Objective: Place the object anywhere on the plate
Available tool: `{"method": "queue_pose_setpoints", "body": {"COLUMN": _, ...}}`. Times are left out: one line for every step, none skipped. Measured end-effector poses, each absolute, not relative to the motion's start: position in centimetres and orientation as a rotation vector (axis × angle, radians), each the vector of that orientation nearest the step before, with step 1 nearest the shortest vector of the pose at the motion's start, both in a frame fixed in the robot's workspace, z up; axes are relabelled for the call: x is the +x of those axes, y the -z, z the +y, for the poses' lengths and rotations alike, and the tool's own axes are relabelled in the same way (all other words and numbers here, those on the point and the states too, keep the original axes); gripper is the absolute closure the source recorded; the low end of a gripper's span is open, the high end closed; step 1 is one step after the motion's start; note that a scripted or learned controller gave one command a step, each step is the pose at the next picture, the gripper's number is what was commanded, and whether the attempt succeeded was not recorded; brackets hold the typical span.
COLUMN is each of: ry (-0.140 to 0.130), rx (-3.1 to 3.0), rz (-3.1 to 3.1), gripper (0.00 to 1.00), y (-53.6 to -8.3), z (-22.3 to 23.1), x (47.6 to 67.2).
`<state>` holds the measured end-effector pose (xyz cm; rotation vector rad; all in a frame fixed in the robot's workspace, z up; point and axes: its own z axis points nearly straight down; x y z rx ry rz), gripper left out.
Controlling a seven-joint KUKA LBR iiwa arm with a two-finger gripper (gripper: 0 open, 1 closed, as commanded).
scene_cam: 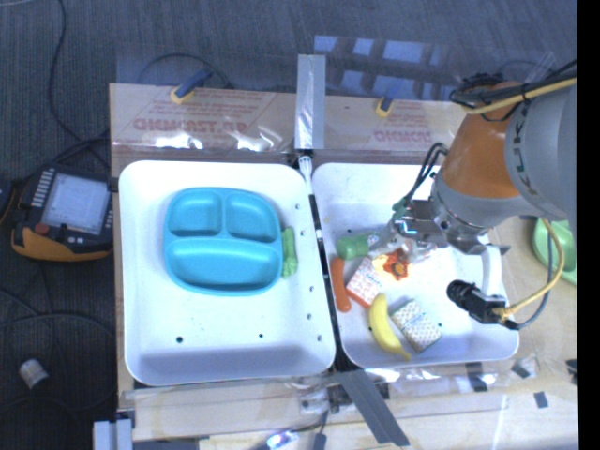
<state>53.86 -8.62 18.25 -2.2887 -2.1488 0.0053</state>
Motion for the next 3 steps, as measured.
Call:
{"method": "queue_pose_setpoints", "body": {"ry": -0.008, "rx": -2.493, "rz": -1.908, "gripper": 1.00, "y": -19.6, "z": 2.5, "x": 55.2}}
{"method": "queue_pose_setpoints", "body": {"ry": -0.009, "rx": -2.353, "rz": -2.082, "gripper": 1.00, "y": -20.9, "z": 11.2, "x": 56.3}}
{"method": "queue_pose_setpoints", "body": {"ry": -0.009, "rx": -2.354, "rz": -2.082, "gripper": 0.00, "y": -20.9, "z": 11.2, "x": 56.3}}
